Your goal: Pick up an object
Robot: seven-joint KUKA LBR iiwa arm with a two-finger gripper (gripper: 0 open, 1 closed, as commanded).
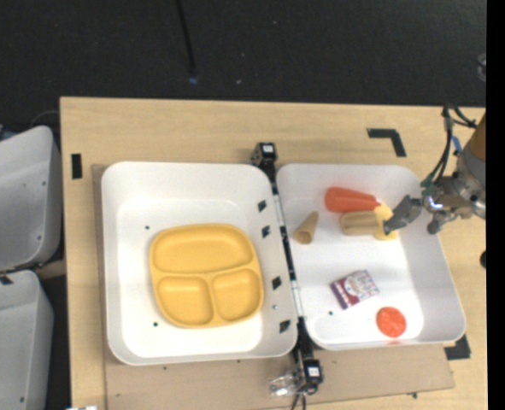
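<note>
Since the claw (pixel 414 212), whose opening I cannot tell, sits beside the small yellow block (pixel 387 220), that probably light, stiff piece suits a pinch across its 2 sides.

Pale wooden tabletop (pixel 192 131), bearing two shallow white bins side by side: left bin (pixel 124 229), right bin (pixel 436 289), rims touching.

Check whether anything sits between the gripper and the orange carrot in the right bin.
Nothing lies across the way. The gripper is at the right bin's right wall, the carrot just left of it. The tan block and yellow piece sit close below that line.
</note>
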